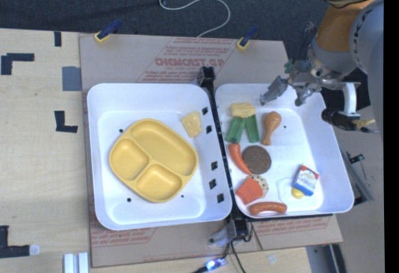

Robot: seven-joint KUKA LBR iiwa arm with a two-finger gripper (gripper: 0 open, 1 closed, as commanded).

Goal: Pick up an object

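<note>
Toy food items are seen scattered in the right-hand bin, lower right of frame. A corn cob (242, 110) lies at the top, w/ two green pods (242, 129) side by side just below and a chicken drumstick (270, 126) angled to their right. A carrot (237, 156) is laid diagonally at center-left, touching a brown burger patty (256, 159). An orange wedge (249, 191) and a sausage (268, 207) are set near the bottom edge; a small carton (305, 181) rests at far right. A pale cheese wedge (192, 123) is placed in the left bin, beside a yellow divided plate (153, 159).

One fixed overhead view, slanted down across both white bins (100, 141).
</note>
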